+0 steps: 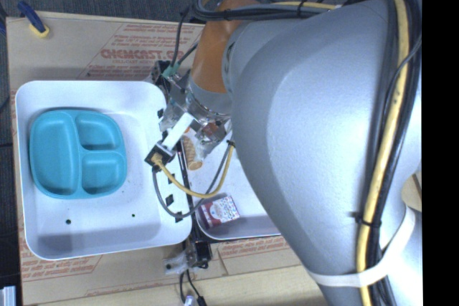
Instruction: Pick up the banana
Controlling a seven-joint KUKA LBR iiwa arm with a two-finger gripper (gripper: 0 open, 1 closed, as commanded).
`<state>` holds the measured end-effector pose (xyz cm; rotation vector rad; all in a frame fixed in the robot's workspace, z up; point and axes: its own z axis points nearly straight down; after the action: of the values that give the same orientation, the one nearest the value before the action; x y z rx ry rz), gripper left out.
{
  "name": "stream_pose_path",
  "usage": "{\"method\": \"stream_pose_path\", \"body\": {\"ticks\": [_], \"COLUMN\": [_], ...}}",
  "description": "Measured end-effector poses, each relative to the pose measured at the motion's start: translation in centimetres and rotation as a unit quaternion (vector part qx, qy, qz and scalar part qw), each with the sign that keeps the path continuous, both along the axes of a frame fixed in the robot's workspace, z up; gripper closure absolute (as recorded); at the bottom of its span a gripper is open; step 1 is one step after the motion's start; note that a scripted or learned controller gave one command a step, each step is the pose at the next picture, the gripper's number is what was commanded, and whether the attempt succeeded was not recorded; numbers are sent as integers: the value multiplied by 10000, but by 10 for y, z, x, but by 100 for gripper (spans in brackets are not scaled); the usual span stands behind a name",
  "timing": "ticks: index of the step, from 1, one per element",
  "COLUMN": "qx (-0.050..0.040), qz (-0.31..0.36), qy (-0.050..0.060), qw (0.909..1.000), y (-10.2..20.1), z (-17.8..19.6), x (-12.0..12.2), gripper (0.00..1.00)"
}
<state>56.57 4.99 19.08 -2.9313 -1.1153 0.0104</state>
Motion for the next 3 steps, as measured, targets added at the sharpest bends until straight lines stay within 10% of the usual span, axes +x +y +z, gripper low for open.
{"method": "stream_pose_path", "body": {"ticks": [1,2,3], "qx": [-9,10,3], "qz": [146,1832,2076], "qy": [-6,-13,-19], "qw": [9999,9831,9782], "y": [-54,-45,74], "z": [0,0,-8], "x": [-84,-90,-90], "gripper": [0,0,0]}}
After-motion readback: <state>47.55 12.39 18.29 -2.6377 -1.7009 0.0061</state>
